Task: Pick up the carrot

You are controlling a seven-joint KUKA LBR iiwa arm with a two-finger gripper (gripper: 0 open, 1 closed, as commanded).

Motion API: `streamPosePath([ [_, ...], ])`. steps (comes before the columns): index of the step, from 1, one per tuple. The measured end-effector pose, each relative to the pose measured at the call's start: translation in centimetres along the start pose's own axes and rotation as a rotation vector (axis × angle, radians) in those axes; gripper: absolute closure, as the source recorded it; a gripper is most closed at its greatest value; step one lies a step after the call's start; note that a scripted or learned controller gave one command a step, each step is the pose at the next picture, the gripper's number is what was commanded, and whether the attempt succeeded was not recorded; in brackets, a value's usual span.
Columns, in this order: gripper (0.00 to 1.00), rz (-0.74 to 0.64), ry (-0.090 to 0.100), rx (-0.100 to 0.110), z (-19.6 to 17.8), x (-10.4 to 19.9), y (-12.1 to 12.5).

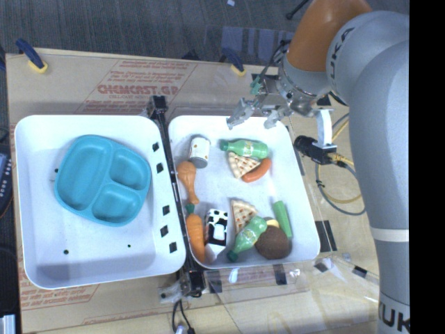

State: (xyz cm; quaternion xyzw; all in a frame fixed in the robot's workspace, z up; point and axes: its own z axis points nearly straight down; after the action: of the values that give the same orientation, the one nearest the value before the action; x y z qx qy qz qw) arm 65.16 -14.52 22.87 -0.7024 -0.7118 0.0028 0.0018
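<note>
A blue three-compartment plastic plate (pixel 103 179) lies in the left white bin (pixel 35 256). The orange carrot (pixel 195 236) rests against the right white bin's (pixel 300 207) near-left wall, just beside a black-and-white carton (pixel 217 228), with a green bottle (pixel 247 236) and brown ball (pixel 272 243) rightward. The gripper (pixel 254 118) hovers at the far rim, fingers spread apart, holding nothing.

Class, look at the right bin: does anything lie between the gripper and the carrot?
Yes. The gripper sits at the bin's far rim; the carrot lies near the front left corner. A can and drumstick lie between them.
</note>
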Motion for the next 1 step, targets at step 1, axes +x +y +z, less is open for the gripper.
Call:
streamPosePath([
  [1, 0.00, 0.040, -0.001, -0.029, 11.06, 2.72, -1.60],
])
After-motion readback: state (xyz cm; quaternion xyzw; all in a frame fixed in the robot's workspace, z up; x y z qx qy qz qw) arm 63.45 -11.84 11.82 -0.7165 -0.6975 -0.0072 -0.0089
